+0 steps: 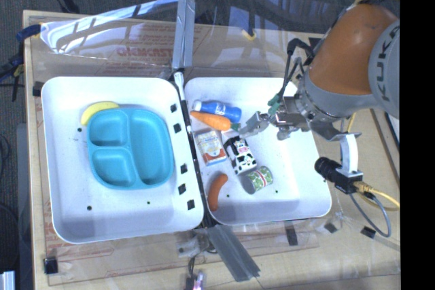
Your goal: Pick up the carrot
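The orange carrot (211, 121) lies in the right bin (299, 197), near its upper left corner, just below a blue and white bottle (217, 109). My gripper (269, 125) hangs over the middle of that bin, to the right of the carrot and apart from it. Its fingers (253, 123) stand open with nothing between them.
Below the carrot lie a small packet (209, 145), a black-and-white cow-patterned carton (241, 155), a green can (257, 178) and a reddish sausage (215, 191). The left bin (61, 166) holds a blue divided plate (130, 147) with a yellow banana (99, 109) at its upper left.
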You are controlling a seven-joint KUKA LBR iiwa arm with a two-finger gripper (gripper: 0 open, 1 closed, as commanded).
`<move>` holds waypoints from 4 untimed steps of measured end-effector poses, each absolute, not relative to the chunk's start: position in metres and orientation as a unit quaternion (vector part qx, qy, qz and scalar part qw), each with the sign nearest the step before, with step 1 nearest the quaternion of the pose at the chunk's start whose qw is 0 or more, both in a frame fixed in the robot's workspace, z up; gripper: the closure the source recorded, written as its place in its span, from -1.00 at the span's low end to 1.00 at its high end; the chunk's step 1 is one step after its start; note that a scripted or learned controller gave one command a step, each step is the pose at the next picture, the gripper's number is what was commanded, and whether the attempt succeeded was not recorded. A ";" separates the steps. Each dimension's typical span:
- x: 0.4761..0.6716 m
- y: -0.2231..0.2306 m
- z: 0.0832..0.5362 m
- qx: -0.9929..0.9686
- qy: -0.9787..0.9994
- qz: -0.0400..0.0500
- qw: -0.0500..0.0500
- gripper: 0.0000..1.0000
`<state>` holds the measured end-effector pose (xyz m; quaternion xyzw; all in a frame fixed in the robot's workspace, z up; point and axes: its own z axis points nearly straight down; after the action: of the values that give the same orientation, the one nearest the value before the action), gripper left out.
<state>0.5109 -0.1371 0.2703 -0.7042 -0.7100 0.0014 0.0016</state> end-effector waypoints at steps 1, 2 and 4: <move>0.580 -0.120 0.097 -0.693 -0.721 0.002 0.001 -1.00; 0.649 -0.123 0.092 -0.651 -0.759 0.002 -0.001 -1.00; 0.600 -0.130 0.091 -0.641 -0.768 0.001 0.001 -1.00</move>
<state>0.6001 -0.1299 0.0911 -0.6406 -0.7679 0.0009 0.0014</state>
